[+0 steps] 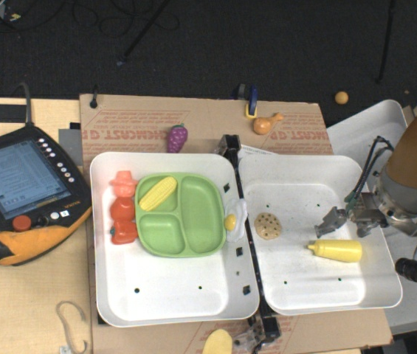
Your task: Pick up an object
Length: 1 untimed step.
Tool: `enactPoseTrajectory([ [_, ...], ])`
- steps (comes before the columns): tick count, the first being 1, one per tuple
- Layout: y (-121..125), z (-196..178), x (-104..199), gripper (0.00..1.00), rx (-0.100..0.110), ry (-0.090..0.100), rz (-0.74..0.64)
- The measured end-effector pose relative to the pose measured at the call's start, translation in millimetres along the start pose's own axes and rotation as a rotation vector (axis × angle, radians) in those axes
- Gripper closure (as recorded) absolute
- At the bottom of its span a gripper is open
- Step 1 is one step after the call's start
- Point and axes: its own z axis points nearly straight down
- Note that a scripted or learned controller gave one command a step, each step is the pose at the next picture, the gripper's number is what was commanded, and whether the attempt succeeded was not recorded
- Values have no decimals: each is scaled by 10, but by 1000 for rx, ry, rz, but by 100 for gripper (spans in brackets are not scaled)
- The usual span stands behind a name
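Note:
A yellow mustard bottle (337, 251) lies on its side in the right bin (319, 293), with its nozzle pointing left. My gripper (348, 225) hovers just above and behind it, near the bin's right side. Its two dark fingers are spread apart, so it is open with nothing between them. A round speckled cookie (268, 226) lies further left in the same bin. In the left bin (164, 286) a green divided plate (186, 220) carries a corn cob (156, 192), a red ketchup bottle (123, 209) lies beside the plate, and a small yellow piece (230, 223) rests at the plate's right rim.
A purple grape bunch (177, 137) and an orange pear (266, 123) lie on the cardboard behind the bins. A yellow item (218, 341) sits below the front edge. A teach pendant (23, 190) rests at the left. An orange ball (341, 97) lies far back.

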Motion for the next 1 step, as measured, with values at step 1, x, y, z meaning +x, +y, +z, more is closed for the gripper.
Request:
enactPoseTrajectory([
  [1, 30, -74, -4, 0, -14, -3, -2],
])
